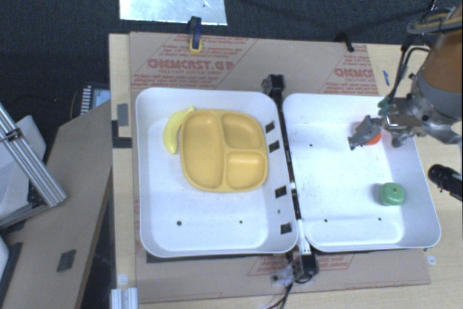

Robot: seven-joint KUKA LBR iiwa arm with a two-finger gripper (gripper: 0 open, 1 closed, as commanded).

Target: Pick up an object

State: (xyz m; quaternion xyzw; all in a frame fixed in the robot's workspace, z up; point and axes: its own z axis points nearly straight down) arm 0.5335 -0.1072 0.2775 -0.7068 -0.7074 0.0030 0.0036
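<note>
Lying in the right bin, a small orange thing sits near the bin's upper right part, right at the tip of the gripper. Grey fingers cover part of it, so only a sliver of orange shows just beside and below them. Whether the fingers actually clamp it or merely rest against it cannot be told from this angle, and their state, spread or closed, cannot be told either.

Lower in the same bin, well apart from the gripper and toward the bin's right side, a small green round thing rests on the white floor.

The arm comes in from the right edge, its orange band above the wrist, and slants down toward the upper right of that bin.

Across the divider, the left bin holds a yellow divided plate with three compartments, lying flat near the middle. A banana lies touching the plate's upper left edge, partly tucked under it.

Both bins sit on a brown cardboard sheet printed with red lettering.
</note>
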